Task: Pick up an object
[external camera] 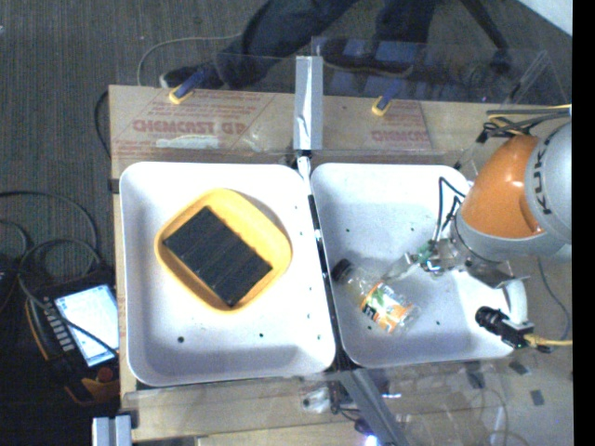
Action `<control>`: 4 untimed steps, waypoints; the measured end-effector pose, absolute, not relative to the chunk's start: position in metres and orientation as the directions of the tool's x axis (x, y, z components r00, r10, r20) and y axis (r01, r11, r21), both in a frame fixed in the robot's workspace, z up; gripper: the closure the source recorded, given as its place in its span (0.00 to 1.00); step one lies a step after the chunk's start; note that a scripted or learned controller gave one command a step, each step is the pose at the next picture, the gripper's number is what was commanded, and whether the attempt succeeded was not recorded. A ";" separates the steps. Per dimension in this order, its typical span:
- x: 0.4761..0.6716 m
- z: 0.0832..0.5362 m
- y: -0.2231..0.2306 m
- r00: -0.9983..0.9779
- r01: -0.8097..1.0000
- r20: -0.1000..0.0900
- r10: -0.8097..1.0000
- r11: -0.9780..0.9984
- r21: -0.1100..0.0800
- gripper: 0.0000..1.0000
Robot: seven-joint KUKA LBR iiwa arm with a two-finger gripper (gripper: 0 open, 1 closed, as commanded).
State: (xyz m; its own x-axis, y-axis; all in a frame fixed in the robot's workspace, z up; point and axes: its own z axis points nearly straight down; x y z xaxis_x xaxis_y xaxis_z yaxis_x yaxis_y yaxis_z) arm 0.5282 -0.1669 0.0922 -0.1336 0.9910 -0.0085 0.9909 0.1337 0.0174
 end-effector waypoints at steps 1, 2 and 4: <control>0.491 0.095 -0.117 -0.323 0.946 -0.035 0.946 0.324 0.023 0.00; 0.519 0.186 -0.088 -0.101 0.995 -0.001 0.995 0.101 -0.003 0.00; 0.577 0.153 -0.181 -0.199 0.980 -0.002 0.980 0.199 -0.003 0.00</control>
